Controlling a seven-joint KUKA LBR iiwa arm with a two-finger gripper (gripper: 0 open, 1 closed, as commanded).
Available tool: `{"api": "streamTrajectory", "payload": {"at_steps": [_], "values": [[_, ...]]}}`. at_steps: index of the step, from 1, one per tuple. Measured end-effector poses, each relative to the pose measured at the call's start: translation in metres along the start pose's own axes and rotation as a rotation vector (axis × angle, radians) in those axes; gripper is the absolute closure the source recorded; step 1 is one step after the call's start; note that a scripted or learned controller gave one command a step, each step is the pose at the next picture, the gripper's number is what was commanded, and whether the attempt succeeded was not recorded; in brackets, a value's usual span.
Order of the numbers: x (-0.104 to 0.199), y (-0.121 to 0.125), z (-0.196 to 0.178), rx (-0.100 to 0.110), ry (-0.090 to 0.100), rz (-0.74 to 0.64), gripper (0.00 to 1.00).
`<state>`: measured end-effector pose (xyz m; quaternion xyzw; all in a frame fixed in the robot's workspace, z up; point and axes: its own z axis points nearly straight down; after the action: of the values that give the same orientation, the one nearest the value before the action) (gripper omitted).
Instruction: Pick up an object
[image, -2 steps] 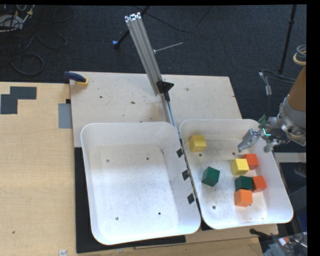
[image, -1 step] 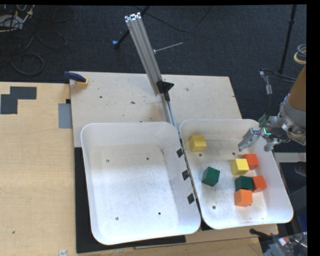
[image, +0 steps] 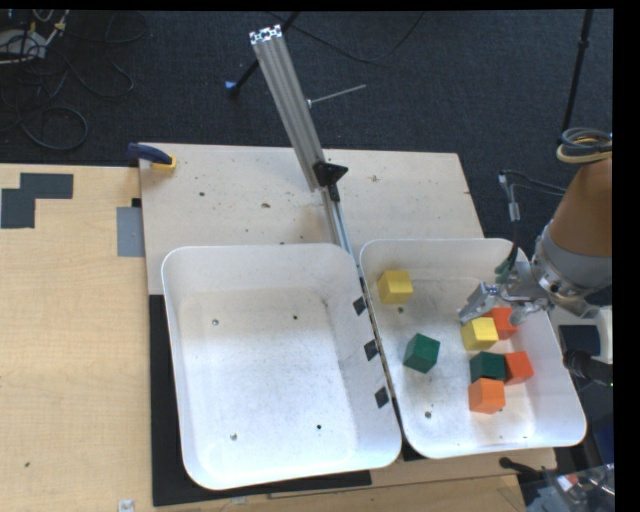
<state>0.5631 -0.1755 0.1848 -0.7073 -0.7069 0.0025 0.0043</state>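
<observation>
A: What are the jaws doing?

B: The gripper (image: 492, 303) sits low over the right bin (image: 440, 440), at its far right side. Its metal parts are grey and shiny, but whether the jaws are spread or pressed together I cannot tell; the blocks crowd them.

A: And the blocks, where are they?

B: A small yellow cube (image: 481, 333) lies just below the jaws, touching or nearly touching them. An orange-red block (image: 505, 322) sits right beside it, tucked against the gripper. Further below come a dark green cube (image: 487, 366) and another orange-red block (image: 518, 367) side by side, then an orange cube (image: 487, 396) nearest the front rim. They all look like plain matte blocks with square faces.

A: Anything to the left of the jaws?

B: A green cube (image: 422, 352) down and to the left, tilted on the bin floor, and a yellow cube (image: 395, 286) well to the left, close to the wall shared with the left bin (image: 200, 290).

A: Materials?

B: Both bins are shallow smooth white trays with rounded corners, speckled with small dark marks. The tabletop (image: 230, 190) behind is pale scuffed board. A ribbed aluminium bar (image: 290, 100) slants up from between the bins.

A: Any writing?

B: None that can be read.
</observation>
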Motion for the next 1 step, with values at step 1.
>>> {"api": "streamTrajectory", "payload": {"at_steps": [1], "values": [[-0.0054, 0.0020, 0.0464, -0.001, 0.000, 0.001, 0.00]]}}
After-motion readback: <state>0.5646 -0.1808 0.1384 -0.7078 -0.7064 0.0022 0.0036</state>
